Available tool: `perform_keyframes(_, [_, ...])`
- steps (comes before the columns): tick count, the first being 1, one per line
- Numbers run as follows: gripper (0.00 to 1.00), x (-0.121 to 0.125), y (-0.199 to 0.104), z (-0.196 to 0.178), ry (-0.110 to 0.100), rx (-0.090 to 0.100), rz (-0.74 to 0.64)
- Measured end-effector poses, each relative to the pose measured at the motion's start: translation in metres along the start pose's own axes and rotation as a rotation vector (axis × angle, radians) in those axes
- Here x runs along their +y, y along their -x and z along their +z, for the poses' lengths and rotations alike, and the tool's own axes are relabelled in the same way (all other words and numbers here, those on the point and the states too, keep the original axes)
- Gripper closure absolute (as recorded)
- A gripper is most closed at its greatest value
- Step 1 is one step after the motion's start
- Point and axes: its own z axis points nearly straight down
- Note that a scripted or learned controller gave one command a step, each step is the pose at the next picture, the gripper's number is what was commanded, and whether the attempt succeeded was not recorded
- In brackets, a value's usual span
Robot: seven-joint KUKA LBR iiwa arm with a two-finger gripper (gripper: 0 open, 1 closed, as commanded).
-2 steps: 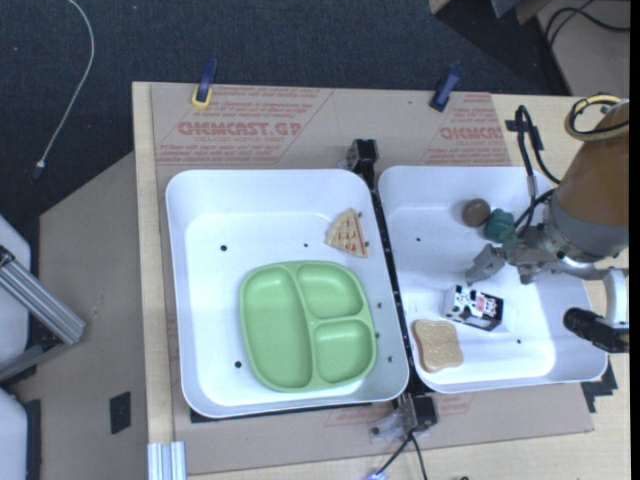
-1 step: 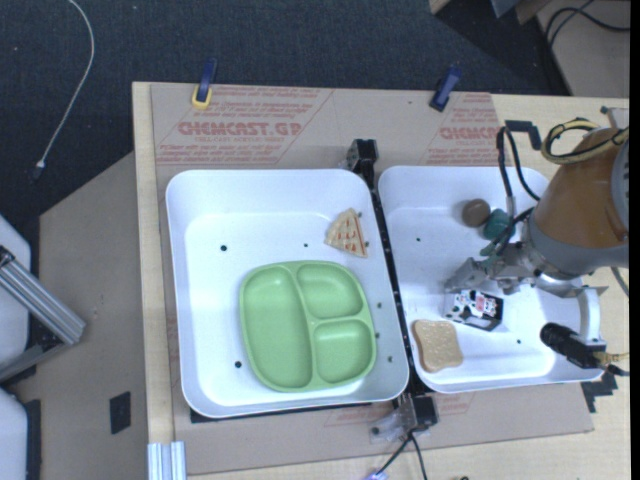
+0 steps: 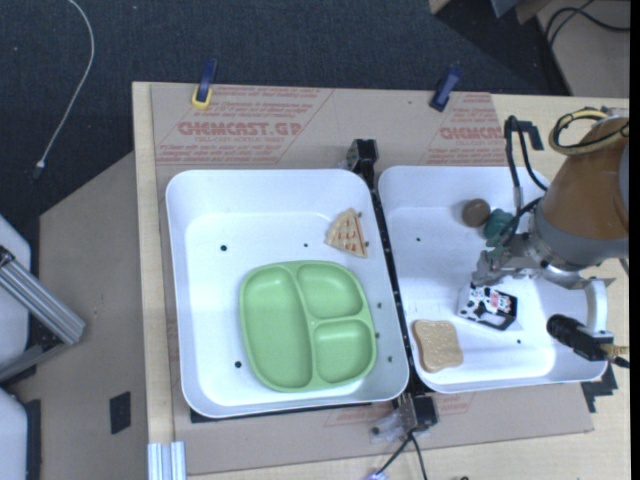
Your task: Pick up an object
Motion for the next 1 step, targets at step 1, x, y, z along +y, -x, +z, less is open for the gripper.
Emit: perform_keyframes(1, [1.0,0.0086,0.0095,-0.0543,-0.021,-0.001,0.0])
